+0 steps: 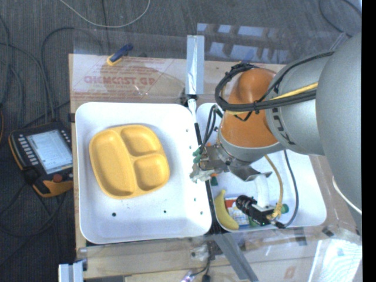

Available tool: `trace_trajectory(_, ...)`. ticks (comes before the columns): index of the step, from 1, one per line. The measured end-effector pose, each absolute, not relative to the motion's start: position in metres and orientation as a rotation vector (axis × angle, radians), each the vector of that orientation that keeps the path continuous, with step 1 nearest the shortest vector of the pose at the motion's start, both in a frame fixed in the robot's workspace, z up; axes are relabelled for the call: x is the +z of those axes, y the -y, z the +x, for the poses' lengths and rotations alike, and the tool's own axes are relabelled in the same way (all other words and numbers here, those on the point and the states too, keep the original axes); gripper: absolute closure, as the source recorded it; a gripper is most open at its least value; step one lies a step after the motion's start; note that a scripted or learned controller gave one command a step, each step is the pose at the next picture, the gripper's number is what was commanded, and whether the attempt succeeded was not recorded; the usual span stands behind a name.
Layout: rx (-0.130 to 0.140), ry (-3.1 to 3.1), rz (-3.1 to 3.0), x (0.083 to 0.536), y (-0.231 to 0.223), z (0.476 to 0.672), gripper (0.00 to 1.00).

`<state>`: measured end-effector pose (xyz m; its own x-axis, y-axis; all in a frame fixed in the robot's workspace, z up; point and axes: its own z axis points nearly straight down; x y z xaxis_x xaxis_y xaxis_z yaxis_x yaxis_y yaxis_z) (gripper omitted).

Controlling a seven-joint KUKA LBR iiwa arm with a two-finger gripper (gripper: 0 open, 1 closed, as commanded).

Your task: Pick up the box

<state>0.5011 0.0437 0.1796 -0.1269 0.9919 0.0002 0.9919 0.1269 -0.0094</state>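
Camera view: jaws down at the seam between the two white bins, opening impossible to tell from this angle. Small red-and-white box in right bin, at 5 o'clock from jaws, just beside banana. Yellow divided plate in left bin.

We look down on a dark grey ribbed carpet floor. A thin pale cable loops across it at the top, and dark cables trail at the left. Beside the pale wooden tabletop, a handheld control pendant with a lit screen rests on the floor. We see faded red lettering on the wood. The light is even and soft.
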Motion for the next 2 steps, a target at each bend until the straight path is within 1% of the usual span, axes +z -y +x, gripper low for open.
trace_trajectory(1, 0.008, 2.543, -1.839, 0.275, -0.01, 0.508, 1.0)
trace_trajectory(2, 0.012, 1.98, -2.434, 0.203, -0.042, 0.495, 1.0)
